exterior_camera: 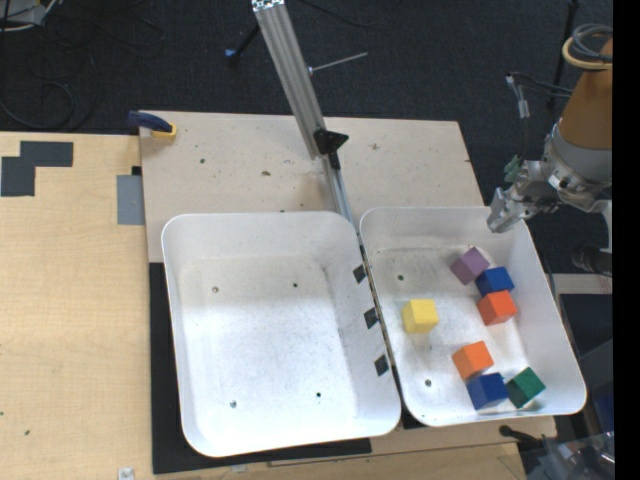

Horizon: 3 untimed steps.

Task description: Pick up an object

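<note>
Cubes lay scattered in the right bin (560, 318): purple cube (468, 265), blue cube (494, 280) and orange-red cube (497, 308) clustered toward two o'clock, yellow cube (420, 315) alone near the centre, and an orange block (472, 358), second blue block (486, 389) and green block (525, 386) at five o'clock. They looked light, rigid and smooth-faced, best pinched across two flat opposite sides. Being cubes, none had a long axis; several sat turned at an angle. The tool (503, 211) hung over the bin's one o'clock corner; whether clenched or released could not be told.
</note>
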Motion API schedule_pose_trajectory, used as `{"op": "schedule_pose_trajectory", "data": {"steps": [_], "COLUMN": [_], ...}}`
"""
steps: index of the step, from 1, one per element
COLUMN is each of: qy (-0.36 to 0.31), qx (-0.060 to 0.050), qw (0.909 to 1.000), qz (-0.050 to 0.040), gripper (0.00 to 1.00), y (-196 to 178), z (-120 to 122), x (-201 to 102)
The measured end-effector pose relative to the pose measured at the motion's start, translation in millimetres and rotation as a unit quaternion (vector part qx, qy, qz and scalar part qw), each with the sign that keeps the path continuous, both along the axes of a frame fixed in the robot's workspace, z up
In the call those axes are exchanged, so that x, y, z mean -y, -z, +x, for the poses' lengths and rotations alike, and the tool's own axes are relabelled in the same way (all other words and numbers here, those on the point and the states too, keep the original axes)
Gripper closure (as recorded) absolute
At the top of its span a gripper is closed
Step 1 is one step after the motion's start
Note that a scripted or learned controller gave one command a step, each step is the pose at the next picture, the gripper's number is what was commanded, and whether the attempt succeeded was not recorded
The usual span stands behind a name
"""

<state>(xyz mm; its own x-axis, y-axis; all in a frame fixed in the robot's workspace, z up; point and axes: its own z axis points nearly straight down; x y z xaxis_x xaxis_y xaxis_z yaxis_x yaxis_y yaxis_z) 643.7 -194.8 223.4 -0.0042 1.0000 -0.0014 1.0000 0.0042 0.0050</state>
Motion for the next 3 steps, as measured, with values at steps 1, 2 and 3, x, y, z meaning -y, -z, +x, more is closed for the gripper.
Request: {"op": "schedule_pose_trajectory", "data": {"steps": [1,2,3], "qy": [0.000,0.000,0.001], "qx": [-0.002,-0.005,-0.006], "qw": [1.0000,1.0000,1.0000], "qz": [0.0005,0.0021,0.0022], "gripper": [1.00,1.00,1.00], "y": [-15,-3,6], "z": [0,-19,-46], "x": [1,-51,-100]}}
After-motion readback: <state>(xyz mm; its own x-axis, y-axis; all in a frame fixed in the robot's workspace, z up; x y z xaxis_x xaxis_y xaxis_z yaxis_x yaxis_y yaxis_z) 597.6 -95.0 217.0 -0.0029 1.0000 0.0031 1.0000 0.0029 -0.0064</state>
